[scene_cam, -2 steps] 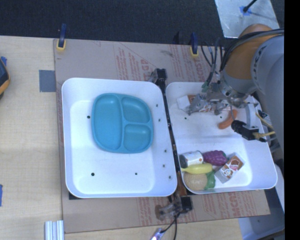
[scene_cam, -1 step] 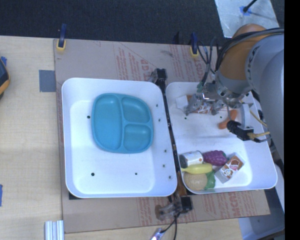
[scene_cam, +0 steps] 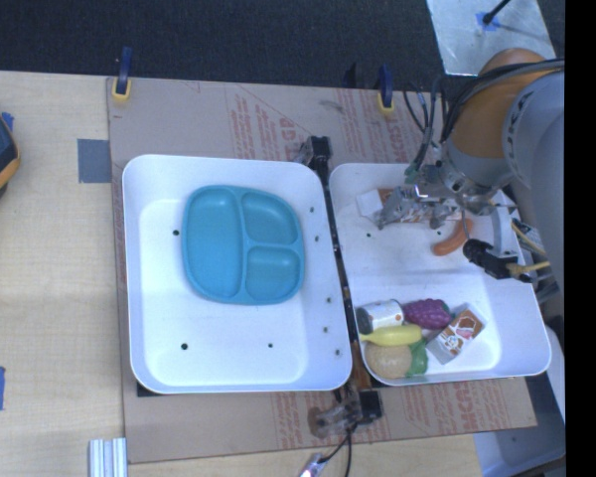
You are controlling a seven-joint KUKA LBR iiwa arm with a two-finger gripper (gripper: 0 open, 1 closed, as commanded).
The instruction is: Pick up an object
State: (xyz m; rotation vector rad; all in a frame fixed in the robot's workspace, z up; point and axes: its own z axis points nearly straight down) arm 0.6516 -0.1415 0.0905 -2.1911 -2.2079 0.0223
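While the gripper (scene_cam: 412, 210) hangs low over the far end of the right bin (scene_cam: 517, 351), nothing can be made out between its fingers, and whether they stand apart or together cannot be told from this slant, so the pick looks not yet made. Just beside the gripper, toward the arm's side of that bin, lies an orange sausage-like piece (scene_cam: 451, 240), the nearest candidate. At the near end of the right bin sits a huddle of toy food: a small can (scene_cam: 380, 316), a purple bunch of grapes (scene_cam: 427, 313), a yellow banana (scene_cam: 391, 337), a round bun (scene_cam: 388, 362) and a small carton (scene_cam: 457, 333), touching or nearly so. Left of the right bin, the left bin (scene_cam: 154, 366) carries a blue divided plate (scene_cam: 243, 243). Both bins rest on a brown cardboard sheet (scene_cam: 238, 117) clamped to a pale wooden bench (scene_cam: 40, 296), with dark carpet (scene_cam: 228, 18) beyond its far edge.
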